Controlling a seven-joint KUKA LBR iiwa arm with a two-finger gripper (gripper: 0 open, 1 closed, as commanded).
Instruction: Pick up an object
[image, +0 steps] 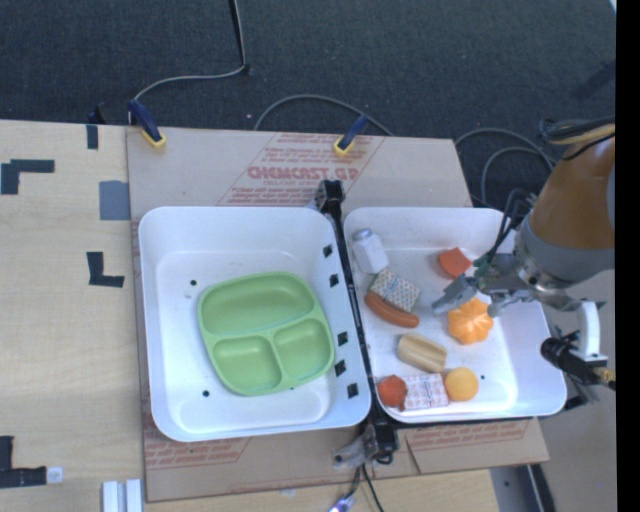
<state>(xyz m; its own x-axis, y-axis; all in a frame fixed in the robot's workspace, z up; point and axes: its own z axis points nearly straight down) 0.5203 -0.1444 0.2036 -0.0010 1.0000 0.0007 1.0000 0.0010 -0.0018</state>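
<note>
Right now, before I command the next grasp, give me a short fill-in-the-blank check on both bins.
1. The green divided tray lies in the ____ bin of the camera view.
2. That tray has ____ compartments.
3. The end effector is over the ____ bin.
4. The sausage lies just below the ____ packet.

Missing words: left; three; right; checkered

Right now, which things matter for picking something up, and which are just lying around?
In play: gripper; orange pepper-like toy; hot dog; bread roll; small orange ball.
Lying about: green divided tray; yellow clamps; cables.
</note>
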